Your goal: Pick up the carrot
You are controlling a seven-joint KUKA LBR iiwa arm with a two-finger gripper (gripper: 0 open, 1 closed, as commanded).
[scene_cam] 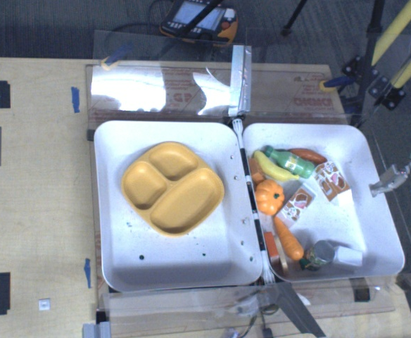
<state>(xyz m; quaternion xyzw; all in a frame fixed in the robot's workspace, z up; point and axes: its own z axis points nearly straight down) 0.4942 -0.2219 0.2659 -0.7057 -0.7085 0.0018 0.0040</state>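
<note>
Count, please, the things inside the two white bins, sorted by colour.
Yellow: 2, the divided plate and the banana.
Orange: 2, the carrot and the small pumpkin.
Green: 1, the bottle.
Red: 1, a long piece.
White printed packets: 2.
Grey and white: 1, a tube.
Total: 9.

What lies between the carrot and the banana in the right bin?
In the camera view, the small orange pumpkin sits between the carrot and the banana, along the bin's left side.
</note>
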